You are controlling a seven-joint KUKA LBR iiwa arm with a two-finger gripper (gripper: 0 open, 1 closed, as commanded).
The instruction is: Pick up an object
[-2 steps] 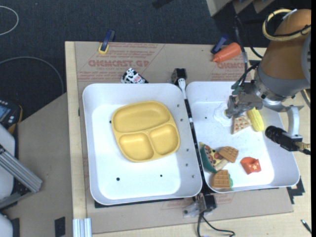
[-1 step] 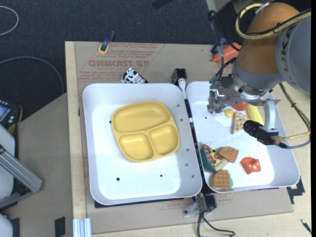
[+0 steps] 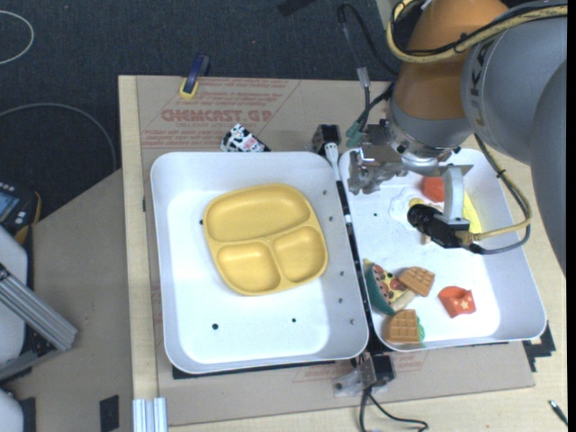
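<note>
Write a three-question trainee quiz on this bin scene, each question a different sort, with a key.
1. True or false: the yellow divided plate lies in the left bin.
2. Which lies nearest the right bin's front edge?
A. waffle piece
B. red piece
C. pizza slice
3. Fill in: the gripper hangs over the ___ bin.

Key: 1 true; 2 A; 3 right.

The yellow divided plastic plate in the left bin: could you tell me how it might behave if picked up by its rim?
The yellow divided plastic plate looks rigid and probably light. Its smooth, glossy rim could slip. Lying flat and wide, it seems unlikely to roll.
</note>
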